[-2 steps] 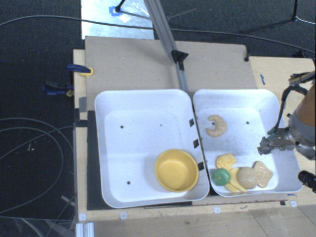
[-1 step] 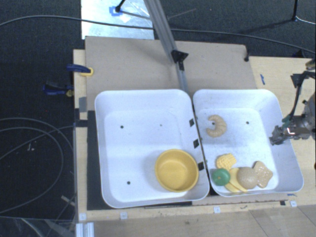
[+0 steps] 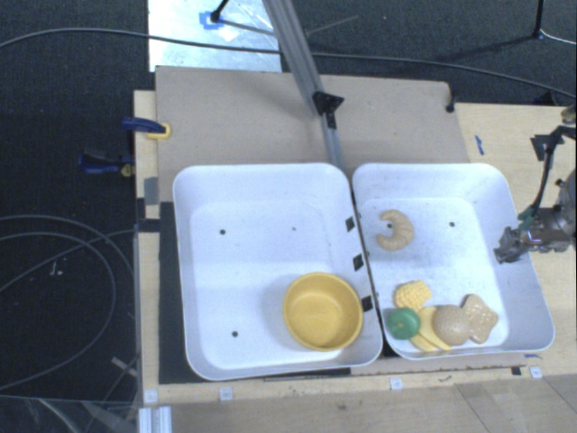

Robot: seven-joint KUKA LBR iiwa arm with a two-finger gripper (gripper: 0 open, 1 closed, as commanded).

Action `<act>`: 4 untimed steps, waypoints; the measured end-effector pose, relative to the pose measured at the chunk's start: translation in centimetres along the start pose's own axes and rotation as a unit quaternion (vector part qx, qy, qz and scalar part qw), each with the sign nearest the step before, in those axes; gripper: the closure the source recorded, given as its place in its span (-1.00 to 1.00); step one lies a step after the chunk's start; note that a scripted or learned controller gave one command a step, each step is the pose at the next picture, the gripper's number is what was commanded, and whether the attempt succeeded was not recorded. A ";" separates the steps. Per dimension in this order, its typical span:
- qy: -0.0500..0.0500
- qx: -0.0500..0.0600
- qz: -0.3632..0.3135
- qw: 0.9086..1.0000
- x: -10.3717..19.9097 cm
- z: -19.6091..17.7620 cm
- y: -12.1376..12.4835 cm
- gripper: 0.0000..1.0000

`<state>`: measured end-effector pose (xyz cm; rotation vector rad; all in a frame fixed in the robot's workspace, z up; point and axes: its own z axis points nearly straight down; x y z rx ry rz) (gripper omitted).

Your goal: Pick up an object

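The pincer (image 3: 510,249) hangs at the right bin's (image 3: 505,197) right rim; whether it is spread or pressed together I cannot tell. The croissant (image 3: 395,229) lies apart mid-bin, an easy target. The corn (image 3: 412,293), green ball (image 3: 403,322) and cookie (image 3: 479,317) crowd the near corner: a grab there risks slipping or catching the wall.

A gripper (image 3: 512,247) hangs at the right bin's (image 3: 514,197) edge; a croissant (image 3: 396,229) lies inside, a yellow bowl (image 3: 322,310) next door.
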<state>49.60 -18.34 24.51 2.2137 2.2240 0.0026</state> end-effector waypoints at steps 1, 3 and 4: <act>0.001 0.000 -0.003 1.000 5.6 1.0 0.6 1.00; 0.001 0.001 -0.003 1.000 16.9 1.6 1.4 1.00; 0.002 0.001 -0.004 1.000 23.3 1.2 1.2 1.00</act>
